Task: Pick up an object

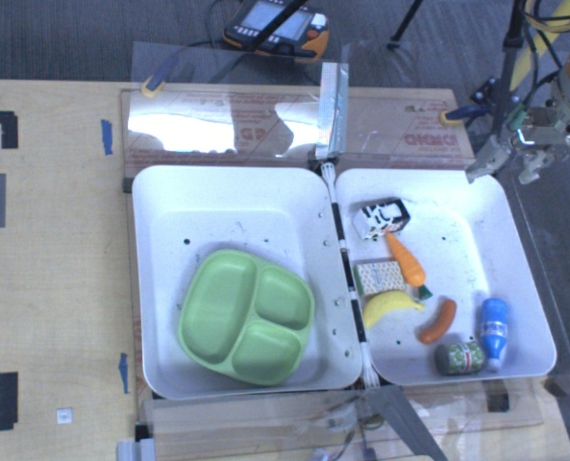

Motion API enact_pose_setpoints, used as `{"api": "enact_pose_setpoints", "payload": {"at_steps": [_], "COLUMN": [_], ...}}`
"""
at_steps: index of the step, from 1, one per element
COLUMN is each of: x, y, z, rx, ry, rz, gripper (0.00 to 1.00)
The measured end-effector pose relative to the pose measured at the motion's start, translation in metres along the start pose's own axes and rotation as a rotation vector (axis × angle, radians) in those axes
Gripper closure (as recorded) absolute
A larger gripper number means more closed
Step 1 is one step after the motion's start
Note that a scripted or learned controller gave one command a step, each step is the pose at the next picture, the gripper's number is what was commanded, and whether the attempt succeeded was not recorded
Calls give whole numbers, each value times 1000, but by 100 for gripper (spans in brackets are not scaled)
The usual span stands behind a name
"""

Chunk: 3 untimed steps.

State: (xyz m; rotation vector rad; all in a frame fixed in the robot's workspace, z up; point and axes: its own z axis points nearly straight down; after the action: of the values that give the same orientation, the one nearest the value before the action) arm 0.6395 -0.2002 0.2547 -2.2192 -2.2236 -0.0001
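The gripper point(517, 157) hangs at the upper right of the frame, beyond the right bin's point(530, 257) far corner; its grip cannot be told. A carrot point(406, 260) lies mid-bin beside a banana point(390, 306).

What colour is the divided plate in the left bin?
Light green; the divided plate shows clearly in the camera view.

Carrot point(407, 260), banana point(390, 306), sausage point(436, 321), blue bottle point(494, 328) lying in right bin point(530, 286)
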Motion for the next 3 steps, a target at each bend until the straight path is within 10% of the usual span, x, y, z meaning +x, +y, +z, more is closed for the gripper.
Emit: {"api": "enact_pose_setpoints", "payload": {"at_steps": [2,3], "x": [81,81], "y": [-50,-49], "z": [168,157], "rx": [-6,-12], "ry": [-2,-2], "rz": [-238,-235], "gripper": [0,100]}}
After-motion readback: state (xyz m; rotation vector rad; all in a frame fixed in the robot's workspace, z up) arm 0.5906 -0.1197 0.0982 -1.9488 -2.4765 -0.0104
